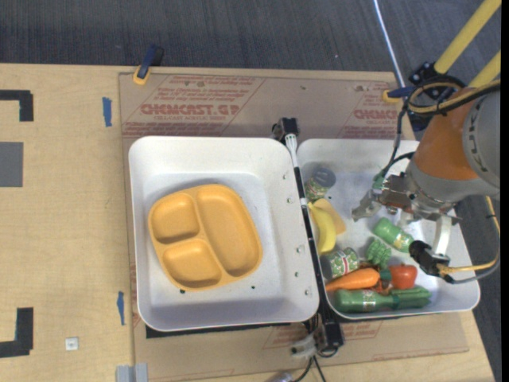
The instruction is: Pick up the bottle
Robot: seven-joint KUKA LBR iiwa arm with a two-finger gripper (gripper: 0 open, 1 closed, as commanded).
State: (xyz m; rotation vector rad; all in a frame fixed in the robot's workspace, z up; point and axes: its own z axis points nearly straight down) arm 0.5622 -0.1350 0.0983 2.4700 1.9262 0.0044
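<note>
Green bottle (392, 235) lies tilted mid right bin (469, 297), near its right edge; likely light, smooth plastic, may roll: grasp across body. Gripper (402, 205) above, jaw state indeterminate

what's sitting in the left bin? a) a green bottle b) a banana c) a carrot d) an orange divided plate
d, the orange divided plate with three compartments lies in the left bin, while the banana, the carrot and the green bottle lie in the right bin.
</note>
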